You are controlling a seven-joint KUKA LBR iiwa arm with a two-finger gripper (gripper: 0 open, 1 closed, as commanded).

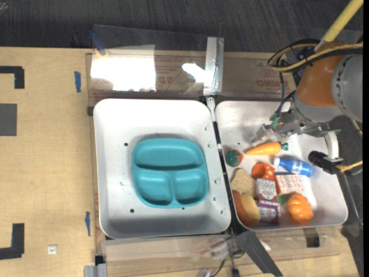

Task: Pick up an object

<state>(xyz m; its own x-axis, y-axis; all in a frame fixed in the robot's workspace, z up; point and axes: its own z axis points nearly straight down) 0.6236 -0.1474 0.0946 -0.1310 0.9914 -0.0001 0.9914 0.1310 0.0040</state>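
Orange and tapered, the toy carrot [264,149] lay in the right bin [236,117], closest of all the objects to the gripper [275,126], which hung just above and behind it. Its long axis ran almost level across the view, tilted a little: the leafy green end pointed right toward the arm, the narrow tip left toward the divider between the bins. Whether the claw was spread or closed could not be told — the fingers blurred into cables and glare on the bin floor — and nothing could be seen held between them.

Measured from the carrot, the clutter sat tight. A green ball [233,158] lay just off its tip, a blue-and-white bottle [294,166] just off its leafy end, and a small orange fruit [260,170] right below it. Farther below came a slice of bread [243,180], two printed cartons [277,190] and an orange pepper [300,208]. Well left of the carrot, the other bin [109,154] held a teal divided plate [170,172].

The likely trouble, as I judged it: a grip along the carrot's length rather than across it would slip off the taper, and a descent slightly off line could nudge the bottle or ball — or roll the carrot aside.
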